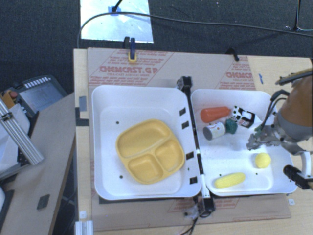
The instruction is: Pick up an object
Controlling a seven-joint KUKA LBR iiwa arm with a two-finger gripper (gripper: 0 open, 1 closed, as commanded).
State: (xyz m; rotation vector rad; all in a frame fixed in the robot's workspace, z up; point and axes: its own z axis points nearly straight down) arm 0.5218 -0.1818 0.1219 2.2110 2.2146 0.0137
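The right bin (244,177) holds several small objects. An orange carrot-shaped piece (215,114) lies at its back, with a grey can (213,130) on its side just below and a small green item (231,127) beside the can. A black and white toy (243,116) sits to the right of the carrot. A yellow ball (262,160) rests near the right wall and a yellow banana-shaped piece (229,180) lies at the front. My gripper (255,142) hangs low over the bin floor, just above and left of the yellow ball and right of the can.
The left bin (105,131) carries a yellow divided plate (149,151). A black divider (191,136) runs between the bins. The grey arm with its orange band (298,106) covers the right bin's right edge. A cardboard sheet (161,67) lies under both bins.
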